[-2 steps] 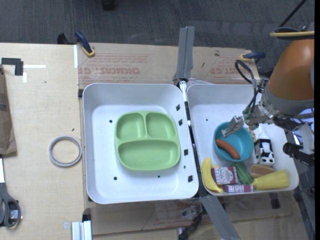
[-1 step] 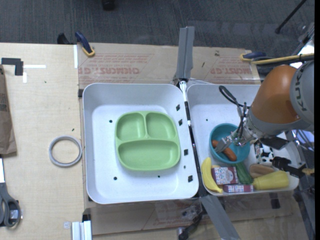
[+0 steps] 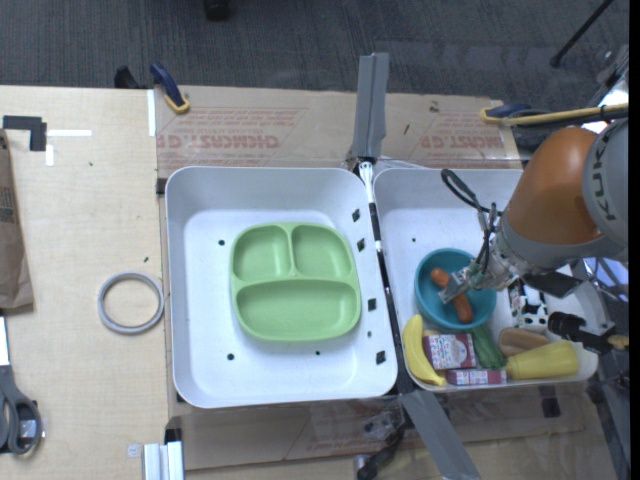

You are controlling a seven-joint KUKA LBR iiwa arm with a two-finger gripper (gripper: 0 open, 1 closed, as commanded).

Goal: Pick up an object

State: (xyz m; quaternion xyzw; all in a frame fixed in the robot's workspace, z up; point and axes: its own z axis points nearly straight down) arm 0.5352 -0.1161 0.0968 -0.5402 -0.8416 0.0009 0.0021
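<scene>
Camera view, read from left to right, with places given relative to the claw. Far to the claw's left, on the bare bench, lies a grey ring [image 3: 131, 301]. Nearer, but still well to its left, the left bin [image 3: 190, 268] holds a green divided plate [image 3: 295, 281], lying flat and untouched. A grey divider bar [image 3: 371, 108] rises between the two bins, up and to the left of the claw. The right bin [image 3: 400, 208] holds the candidate objects. A yellow banana [image 3: 420, 352] lies below and to the left of the claw, and a small printed carton [image 3: 451, 354] lies just below it. The claw [image 3: 464, 286] hangs over a blue bowl [image 3: 455, 288], directly above an orange-red item [image 3: 462, 309] that rests in the bowl; a second small orange piece [image 3: 440, 277] sits just to its left. A green item [image 3: 488, 348] and a yellow item [image 3: 545, 361] lie below and to the right, along the bin's near edge. The grey arm with its orange band [image 3: 560, 193] extends up and to the right.

Whether the claw is apart or together cannot be told at this size, and no object is seen lifted. Judged progress: the approach to the bowl's contents appears made; a confirmed grasp and the lift remain to be done.
</scene>
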